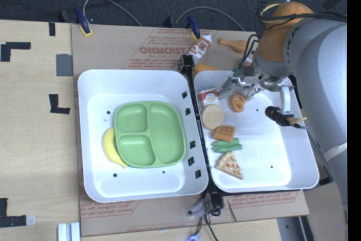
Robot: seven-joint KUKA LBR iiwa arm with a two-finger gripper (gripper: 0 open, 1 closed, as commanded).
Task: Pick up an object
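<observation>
— Camera view: where's the gripper (239,89)?
— Over the right bin (282,178), just above a small pretzel (237,103).
— Holding it?
— Can't tell; nothing visibly held.
— Other items?
— Round cookie (213,117) left of the pretzel, waffle (224,133) below.

green divided plate (150,134), yellow banana (111,148), white bins (90,121), tan waffle (224,133)

Toy food in the right bin

A small orange pretzel (237,103) lies flat just below the gripper (243,83); round cracker (213,117), waffle (224,133), green pod (227,146), pizza slice (230,166) trail farther away.
</observation>
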